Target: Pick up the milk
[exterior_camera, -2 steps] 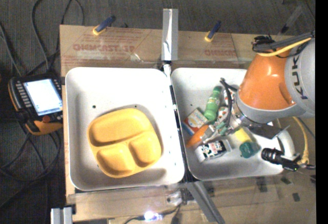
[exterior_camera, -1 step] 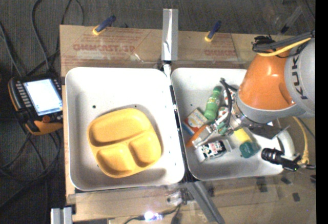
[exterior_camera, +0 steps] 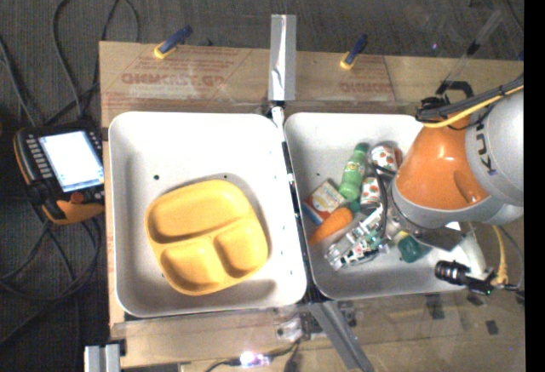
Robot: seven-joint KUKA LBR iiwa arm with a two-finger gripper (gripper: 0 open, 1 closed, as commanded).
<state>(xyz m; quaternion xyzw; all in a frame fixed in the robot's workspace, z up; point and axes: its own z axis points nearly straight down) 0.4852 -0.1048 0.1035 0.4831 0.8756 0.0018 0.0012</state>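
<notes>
The milk [exterior_camera: 324, 195] is a small white carton with red and blue print, lying in the right bin [exterior_camera: 317, 137] near its left wall. An orange carrot [exterior_camera: 330, 226] lies just below it. My gripper [exterior_camera: 347, 251] hangs low over the bin's front part, just below and right of the carrot, a short way from the milk. The orange-banded wrist [exterior_camera: 438, 174] covers the bin's right half. Nothing can be seen held in the gripper.
A green bottle [exterior_camera: 353, 171] and two printed cans [exterior_camera: 383, 159] [exterior_camera: 370, 190] lie right of the milk. A teal object [exterior_camera: 414, 249] sits beside the gripper. The left bin [exterior_camera: 128, 191] holds a yellow divided plate [exterior_camera: 207, 234].
</notes>
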